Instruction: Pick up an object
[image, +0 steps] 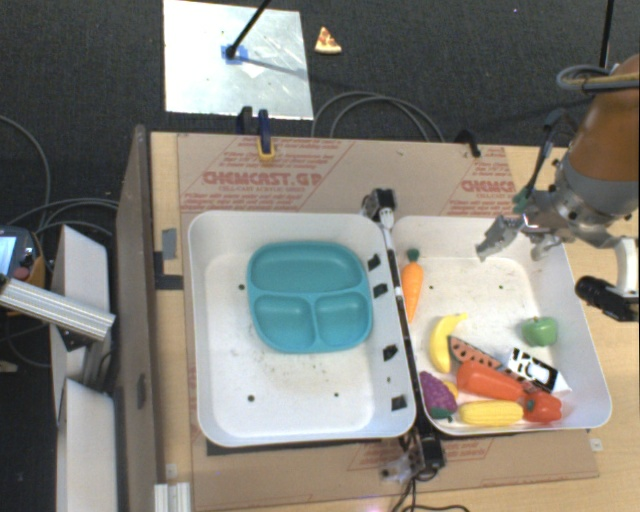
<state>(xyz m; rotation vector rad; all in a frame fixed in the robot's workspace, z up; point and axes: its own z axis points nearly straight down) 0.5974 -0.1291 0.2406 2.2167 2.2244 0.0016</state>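
The pincer (515, 232) hovers open and empty at the right bin's (590, 375) twelve o'clock rim; the carrot (411, 285) lies at nine o'clock, the crowded toys at six o'clock risk a glancing miss.

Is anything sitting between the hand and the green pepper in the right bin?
Nothing visible does. The hand hovers over the right bin's upper edge; bare white floor lies between it and the green pepper.
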